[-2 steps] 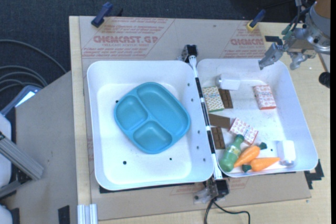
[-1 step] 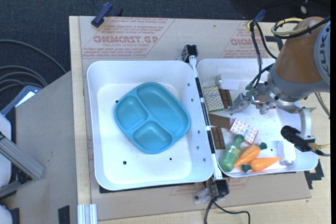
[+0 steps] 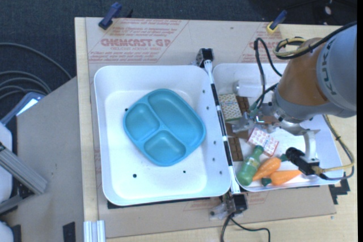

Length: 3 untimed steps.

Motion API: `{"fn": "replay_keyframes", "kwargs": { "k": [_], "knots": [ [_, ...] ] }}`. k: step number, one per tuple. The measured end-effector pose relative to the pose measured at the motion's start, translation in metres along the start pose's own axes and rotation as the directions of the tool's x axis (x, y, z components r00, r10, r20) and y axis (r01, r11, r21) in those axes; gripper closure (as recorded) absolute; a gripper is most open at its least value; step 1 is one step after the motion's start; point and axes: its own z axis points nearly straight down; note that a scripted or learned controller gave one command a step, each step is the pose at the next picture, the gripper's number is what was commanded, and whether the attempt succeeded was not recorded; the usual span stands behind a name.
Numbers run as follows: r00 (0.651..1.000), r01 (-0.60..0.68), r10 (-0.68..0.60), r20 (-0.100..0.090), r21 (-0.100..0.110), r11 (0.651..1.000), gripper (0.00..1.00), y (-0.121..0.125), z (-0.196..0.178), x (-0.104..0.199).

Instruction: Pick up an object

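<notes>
Noting a green bottle (image 3: 250, 166) lying in the right bin (image 3: 244, 69), close to the bin's near left corner, cap end pointing up and to the right. Recording two orange carrots beside it: the upper carrot (image 3: 269, 168) touching the bottle's right side, the lower carrot (image 3: 285, 177) lying just beyond, along the near wall. Seeing a red-and-white patterned packet (image 3: 264, 140) lying flat just above the bottle and carrots, toward the bin's middle. Logging a checked pale pad (image 3: 228, 106) against the left wall, farther back, with something brown next to it, too small to identify.

Finding the gripper (image 3: 249, 120) hanging low inside the right bin, between the checked pad and the packet, just above the packet's upper left corner. Not seeing any object held in it. Unable to tell whether the grip is released or clenched, the working end being small and partly hidden under the wrist. Tracing the arm (image 3: 317, 82), grey with an orange band, reaching in from the right and covering much of the bin's far right part.

Moving outward: noting the left bin (image 3: 113, 122) standing side by side with the right one, rims touching along the middle, and carrying a blue divided plate (image 3: 163, 126) near its centre, turned at a slant. Observing both bins sitting on a tan bench (image 3: 142, 42) printed with red lettering, with a blue clamp (image 3: 109, 15) at the far left edge and a second blue clamp (image 3: 277, 20) at the far right. Noting grey cables (image 3: 22, 71) lying on the dark floor to the left.
</notes>
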Motion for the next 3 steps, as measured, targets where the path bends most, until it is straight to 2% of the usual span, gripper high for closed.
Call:
{"fn": "replay_keyframes", "kwargs": {
  "k": [1, 2, 3],
  "knots": [
    [1.000, -0.002, 0.002, 0.002, 0.002, 1.000, 0.00, -0.033, 0.002, -0.001],
    [1.000, -0.001, 0.001, -0.002, 0.007, 1.000, 0.00, -0.054, 0.003, -0.014],
    [1.000, -0.001, 0.001, -0.002, 0.006, 1.000, 1.00, -0.054, -0.007, -0.014]
  ]
}}
